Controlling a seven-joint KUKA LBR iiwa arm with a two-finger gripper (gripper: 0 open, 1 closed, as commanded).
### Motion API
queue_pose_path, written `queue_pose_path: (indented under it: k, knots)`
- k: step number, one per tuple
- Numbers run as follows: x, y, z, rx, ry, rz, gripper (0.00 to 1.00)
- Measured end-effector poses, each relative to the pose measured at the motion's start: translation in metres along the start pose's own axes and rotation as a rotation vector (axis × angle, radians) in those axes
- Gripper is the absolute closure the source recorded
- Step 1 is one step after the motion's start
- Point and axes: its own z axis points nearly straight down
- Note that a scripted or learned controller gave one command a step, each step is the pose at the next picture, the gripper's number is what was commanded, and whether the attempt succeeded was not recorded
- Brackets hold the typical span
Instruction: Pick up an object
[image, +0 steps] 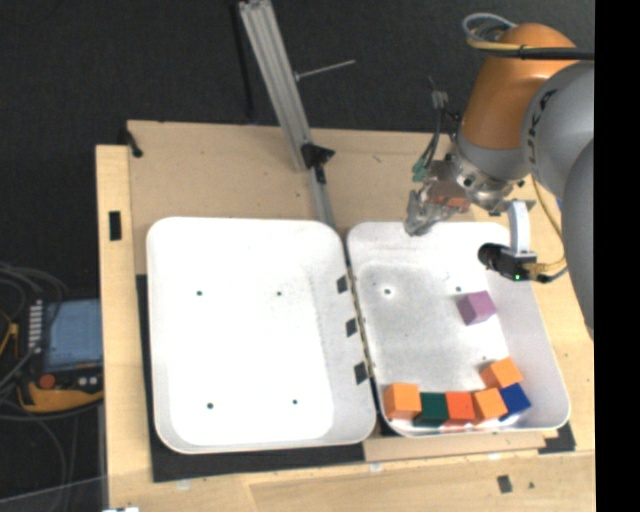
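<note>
Purple block (476, 306) is my pick. It sits alone mid-right in the right bin (420, 330), well apart from everything else. The hand (423, 214) hovers over that bin's far rim near the left corner, well away from every block. I can't tell whether it is released or clenched, and nothing is visible in it. Main risk: a straight descent from here would likely land on the rim or on bare floor, so it needs to travel toward the near right first. The purple block looks rotated against the bin edges, so a hand that isn't squared to it could nudge it aside rather than grip it. The other candidates are a worse bet. The orange block (403, 399), green block (433, 407), red-orange block (460, 405), second orange block (489, 402) and blue block (515, 398) sit in a row against the near wall, touching or nearly so, with a third orange block (503, 373) just behind the right end. There's probably no room to get around one, so expect shoved neighbours or a jam against the wall. Around it: a slanted metal rail (280, 95) runs down to the seam between the bins, near the hand, so a leftward swing could clip it. Dark clips (351, 326) sit in that seam. The left bin (160, 245) shows only a few dots on its floor. A blue box (75, 335) with cables sits off the table (120, 300) to the left, out of the way.
</note>
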Motion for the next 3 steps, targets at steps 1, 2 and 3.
queue_pose_path:
  k: [1, 2, 3]
  knots:
    - [0.048, -0.012, 0.007, 0.008, 0.001, -0.005, 1.0]
    - [0.098, -0.029, 0.012, 0.009, 0.001, -0.006, 1.0]
    - [0.147, -0.047, 0.014, 0.009, 0.002, -0.006, 1.0]
